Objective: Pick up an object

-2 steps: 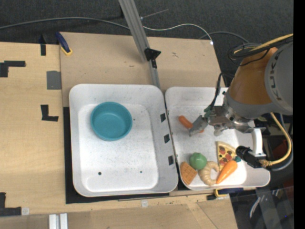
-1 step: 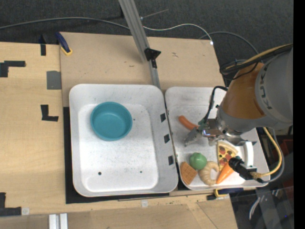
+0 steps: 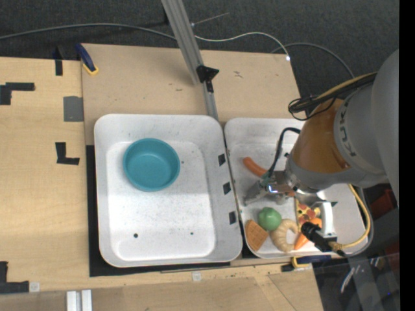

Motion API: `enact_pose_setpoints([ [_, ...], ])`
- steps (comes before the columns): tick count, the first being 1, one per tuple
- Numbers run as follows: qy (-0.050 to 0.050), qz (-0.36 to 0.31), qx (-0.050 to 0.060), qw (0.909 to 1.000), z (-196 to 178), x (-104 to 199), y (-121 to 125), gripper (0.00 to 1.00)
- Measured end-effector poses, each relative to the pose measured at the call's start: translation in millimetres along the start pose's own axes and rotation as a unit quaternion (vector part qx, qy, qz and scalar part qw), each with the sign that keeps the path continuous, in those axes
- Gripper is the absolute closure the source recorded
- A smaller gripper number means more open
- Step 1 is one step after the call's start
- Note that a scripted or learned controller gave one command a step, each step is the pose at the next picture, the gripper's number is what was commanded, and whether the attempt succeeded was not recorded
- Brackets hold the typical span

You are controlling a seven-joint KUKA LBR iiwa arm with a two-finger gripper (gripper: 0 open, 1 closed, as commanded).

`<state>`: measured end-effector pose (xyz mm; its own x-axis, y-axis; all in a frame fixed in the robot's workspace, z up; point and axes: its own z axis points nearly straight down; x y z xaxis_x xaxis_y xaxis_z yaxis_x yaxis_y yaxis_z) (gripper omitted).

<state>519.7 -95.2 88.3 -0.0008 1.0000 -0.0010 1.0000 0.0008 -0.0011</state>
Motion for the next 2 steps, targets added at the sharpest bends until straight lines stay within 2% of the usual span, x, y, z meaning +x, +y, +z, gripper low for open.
enact_pose_setpoints([
  [1,0.001,0.0,0.001,1.0,-11,1,0,1.0],
  [2,0.0,0.0,-0.002,1.0,-72,3,-3,1.0],
])
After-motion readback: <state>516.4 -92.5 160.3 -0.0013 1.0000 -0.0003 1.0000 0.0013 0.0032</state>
